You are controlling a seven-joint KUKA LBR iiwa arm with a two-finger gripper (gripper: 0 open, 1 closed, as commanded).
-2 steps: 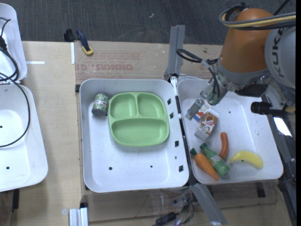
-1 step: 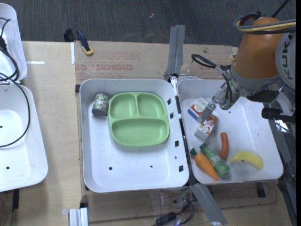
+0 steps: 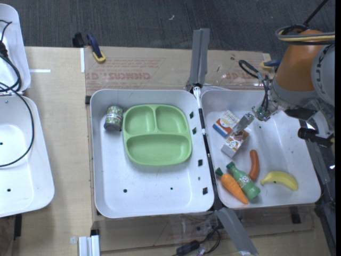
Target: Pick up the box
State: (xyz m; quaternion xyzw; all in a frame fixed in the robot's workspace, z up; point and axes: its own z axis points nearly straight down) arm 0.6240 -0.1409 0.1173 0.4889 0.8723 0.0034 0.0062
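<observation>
Right of centre, the claw [image 3: 244, 122] hangs touching or just above the box [image 3: 234, 143]. Its long axis runs upper-right to lower-left. Whether the claw is wide or narrow, I cannot tell.

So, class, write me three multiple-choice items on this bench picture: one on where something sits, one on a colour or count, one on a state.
1. Where does the green divided plate lie?
A. in the left bin
B. in the right bin
C. on the bench outside both bins

2. What colour is the banana?
A. red
B. yellow
C. blue

3. How does the small can in the left bin relate to the plate?
A. it stands on the plate
B. it lies under the plate
C. it sits beside the plate's left edge

Answers:
1. A: the green divided plate rests on the floor of the left bin.
2. B: the banana in the right bin is yellow, near the toy carrot and green bottle.
3. C: the small can sits on the bin floor just left of the plate.
</observation>
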